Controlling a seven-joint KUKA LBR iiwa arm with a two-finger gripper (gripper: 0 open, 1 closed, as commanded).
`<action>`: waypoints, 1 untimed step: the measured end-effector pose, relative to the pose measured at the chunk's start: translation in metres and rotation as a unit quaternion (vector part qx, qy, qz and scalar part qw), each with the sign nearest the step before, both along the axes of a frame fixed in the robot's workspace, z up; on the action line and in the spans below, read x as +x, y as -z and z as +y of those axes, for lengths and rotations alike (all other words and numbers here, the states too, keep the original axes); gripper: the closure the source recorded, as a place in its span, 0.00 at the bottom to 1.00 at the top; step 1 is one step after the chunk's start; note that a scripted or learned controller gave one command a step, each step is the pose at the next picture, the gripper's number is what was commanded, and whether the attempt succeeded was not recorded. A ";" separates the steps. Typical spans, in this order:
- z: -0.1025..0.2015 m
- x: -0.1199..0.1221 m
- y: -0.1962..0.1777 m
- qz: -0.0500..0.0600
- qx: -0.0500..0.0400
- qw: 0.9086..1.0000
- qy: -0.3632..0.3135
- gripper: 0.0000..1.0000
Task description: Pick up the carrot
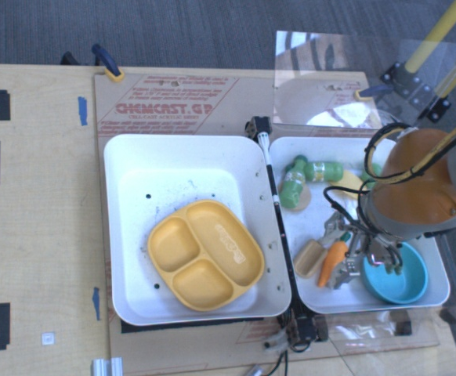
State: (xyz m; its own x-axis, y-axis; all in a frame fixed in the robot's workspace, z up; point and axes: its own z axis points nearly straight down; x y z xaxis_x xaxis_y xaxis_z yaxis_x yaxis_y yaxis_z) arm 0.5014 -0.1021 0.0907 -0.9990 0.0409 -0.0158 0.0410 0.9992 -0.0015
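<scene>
The orange carrot point(330, 263) lies slanted in the right bin point(439, 296), near its front wall. My gripper point(347, 254) hangs low over the bin, right against the carrot's right side and partly over its upper end. The grey arm with its orange band point(412, 182) covers the bin's right half behind the gripper. I cannot see whether the carrot is gripped.
A tan block point(308, 257) lies just left of the carrot. A blue bowl point(399, 279) sits to the right, under the arm. Green toy pieces point(297, 186) lie at the bin's back. The left bin point(126, 233) holds a yellow divided plate point(204, 253).
</scene>
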 end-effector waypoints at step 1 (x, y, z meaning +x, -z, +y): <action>0.000 0.005 -0.013 -0.008 -0.002 1.000 -0.001 1.00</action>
State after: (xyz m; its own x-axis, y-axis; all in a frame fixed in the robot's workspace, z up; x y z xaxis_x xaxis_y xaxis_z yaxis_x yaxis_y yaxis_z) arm 0.5061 -0.1018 0.1034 -0.9988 0.0385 -0.0313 0.0386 0.9992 -0.0041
